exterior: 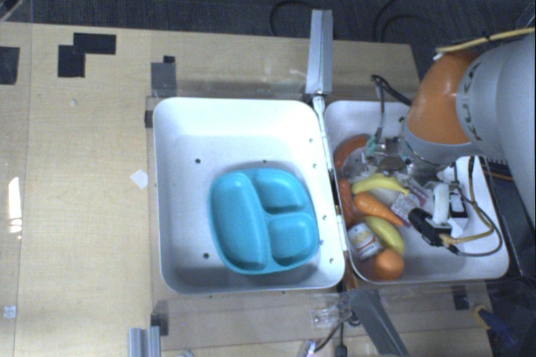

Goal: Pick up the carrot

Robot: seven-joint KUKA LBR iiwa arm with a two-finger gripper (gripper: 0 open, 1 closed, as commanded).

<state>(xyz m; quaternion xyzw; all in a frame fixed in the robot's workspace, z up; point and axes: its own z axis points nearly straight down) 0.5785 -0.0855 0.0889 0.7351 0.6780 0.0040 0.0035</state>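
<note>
The carrot [377, 206] is a short orange piece lying slantwise in the middle of the right bin [494, 263], between a yellow banana [381, 183] above it and a second yellow piece [389, 236] below it. My gripper [416, 186] is low over the right bin, just to the right of the carrot and the banana's end. The grey and orange wrist above hides most of it. Nothing is visibly held.
The right bin also holds a round orange fruit [387, 264], a small can [362, 239], a red-brown item [352, 151] and a thin orange-red piece [343, 194] by the left wall. The left bin [180, 179] holds a blue divided plate [264, 219].
</note>
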